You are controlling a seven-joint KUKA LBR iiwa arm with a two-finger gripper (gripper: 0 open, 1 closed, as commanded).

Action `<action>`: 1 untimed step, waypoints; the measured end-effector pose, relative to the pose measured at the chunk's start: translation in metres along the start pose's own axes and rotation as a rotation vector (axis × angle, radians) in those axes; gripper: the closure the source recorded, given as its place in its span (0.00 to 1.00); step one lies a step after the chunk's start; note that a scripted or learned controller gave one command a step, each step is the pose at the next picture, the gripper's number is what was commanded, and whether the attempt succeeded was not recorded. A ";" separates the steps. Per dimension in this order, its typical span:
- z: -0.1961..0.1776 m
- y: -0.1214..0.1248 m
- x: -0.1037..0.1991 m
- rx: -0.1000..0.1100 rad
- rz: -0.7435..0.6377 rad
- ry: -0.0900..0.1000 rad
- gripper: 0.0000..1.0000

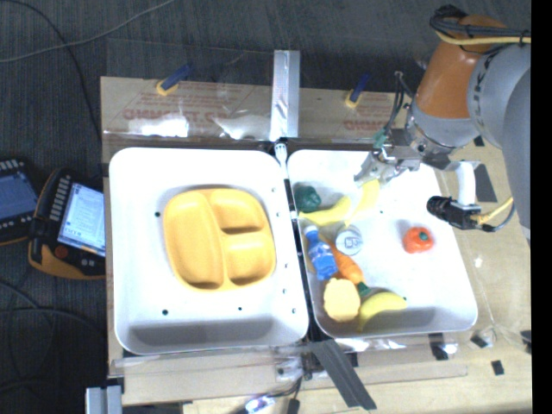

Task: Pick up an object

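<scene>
Centrally, smooth yellow three-compartment plastic tray (220,235), rounded corners.

Bench (198,110) | two white bins side by side: left bin (138,317), right bin (448,304) | clear plastic sheet (216,115) behind them

Left bin (129,257) holds a yellow divided tray (220,235). Counter (129,102) carries clear plastic wrap (233,126) and two blue-yellow clamps (174,78) at its far edge. A handheld pendant (69,227) lies on the dark floor (52,59), left.
</scene>
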State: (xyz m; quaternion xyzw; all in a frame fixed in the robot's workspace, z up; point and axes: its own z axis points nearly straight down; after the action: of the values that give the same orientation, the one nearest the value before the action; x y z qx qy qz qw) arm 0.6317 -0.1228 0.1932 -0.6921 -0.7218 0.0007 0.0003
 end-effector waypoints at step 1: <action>-0.042 -0.031 -0.040 0.000 0.070 -0.001 1.00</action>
State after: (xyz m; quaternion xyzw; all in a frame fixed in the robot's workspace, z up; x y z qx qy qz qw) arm 0.6023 -0.1642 0.2357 -0.7168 -0.6972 0.0011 0.0000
